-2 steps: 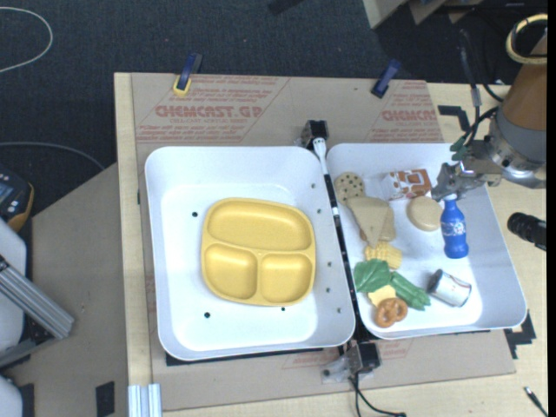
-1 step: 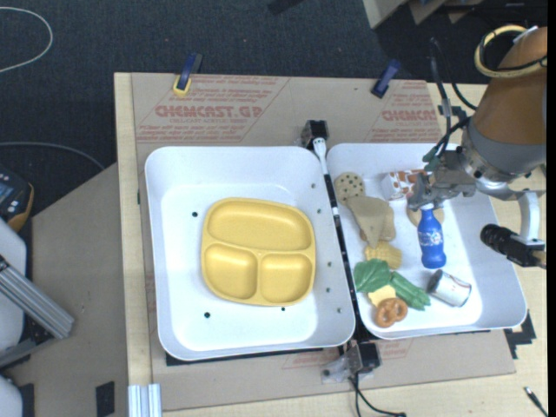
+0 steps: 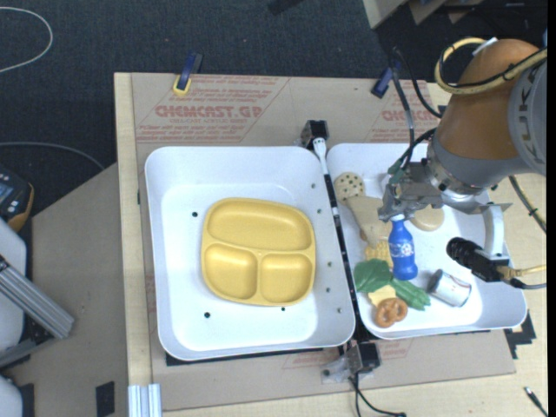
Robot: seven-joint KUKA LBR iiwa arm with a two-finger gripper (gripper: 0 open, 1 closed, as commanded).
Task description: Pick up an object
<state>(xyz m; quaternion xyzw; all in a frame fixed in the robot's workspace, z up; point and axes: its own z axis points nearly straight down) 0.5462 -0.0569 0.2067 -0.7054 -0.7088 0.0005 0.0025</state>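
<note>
The gripper (image 3: 401,205) hangs directly above the blue bottle (image 3: 402,249), its opening impossible to judge from this angle, and nothing shows gripped. The bottle stands upright mid-way along the right bin (image 3: 504,307), likely the target since the wrist centres over its cap. Beside the bottle lie green leaves (image 3: 379,276), a pretzel (image 3: 389,311) and a silver can (image 3: 449,287)

Grey arm (image 3: 486,150) with rounded metal housing, broad glossy orange band (image 3: 491,81) above the wrist, yellow and black cables (image 3: 452,63) looped beside the band, dark gripper (image 3: 401,200) assembly with thin wires under the wrist
</note>
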